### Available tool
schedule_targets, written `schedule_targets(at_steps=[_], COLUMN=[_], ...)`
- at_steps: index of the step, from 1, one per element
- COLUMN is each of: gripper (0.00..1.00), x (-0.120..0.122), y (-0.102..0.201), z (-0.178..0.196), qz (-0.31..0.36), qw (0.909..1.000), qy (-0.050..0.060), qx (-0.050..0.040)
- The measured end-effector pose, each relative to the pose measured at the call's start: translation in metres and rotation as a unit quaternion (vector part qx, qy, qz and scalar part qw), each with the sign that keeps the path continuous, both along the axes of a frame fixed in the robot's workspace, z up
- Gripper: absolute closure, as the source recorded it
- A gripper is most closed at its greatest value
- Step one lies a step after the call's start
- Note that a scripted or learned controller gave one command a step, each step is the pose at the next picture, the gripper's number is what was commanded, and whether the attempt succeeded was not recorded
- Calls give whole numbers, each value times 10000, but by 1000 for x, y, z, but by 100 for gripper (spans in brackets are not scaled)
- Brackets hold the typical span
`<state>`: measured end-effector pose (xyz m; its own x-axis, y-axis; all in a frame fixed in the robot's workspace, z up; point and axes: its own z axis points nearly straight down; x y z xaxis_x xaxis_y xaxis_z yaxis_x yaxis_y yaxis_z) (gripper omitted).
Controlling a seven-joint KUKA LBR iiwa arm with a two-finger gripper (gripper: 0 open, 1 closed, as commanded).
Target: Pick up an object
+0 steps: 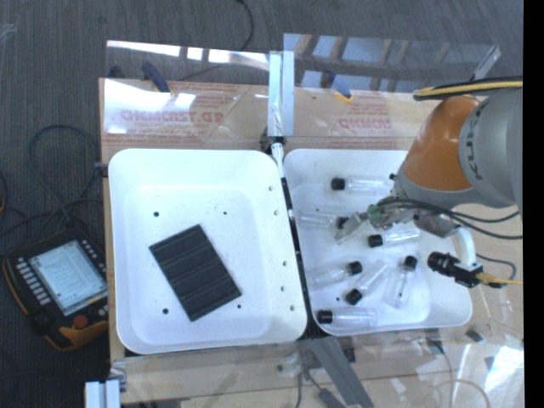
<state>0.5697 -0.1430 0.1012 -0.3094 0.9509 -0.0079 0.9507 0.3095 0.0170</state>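
Several clear vials with black caps lie scattered in the right bin (442,313). One vial (350,184) lies near the back, another vial (393,239) in the middle, and a third vial (347,317) by the front wall. My gripper (360,222) hangs low over the middle of this bin, right beside a vial (320,219) near the bin's left wall. I see no object lifted off the bin floor. A flat black ribbed slab (194,271) rests in the left bin (136,177).
The grey arm with its orange band (442,147) covers the right bin's back right corner. A black cable connector (449,266) sits at that bin's right rim. A teach pendant (59,283) lies on the floor to the left of the bench.
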Motion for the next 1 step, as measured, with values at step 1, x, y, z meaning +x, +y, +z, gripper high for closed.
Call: schedule_targets(at_steps=[1], gripper=[0], x=[0], y=[0], z=[0], qz=[0], qw=[10000], qy=[0], qx=[0])
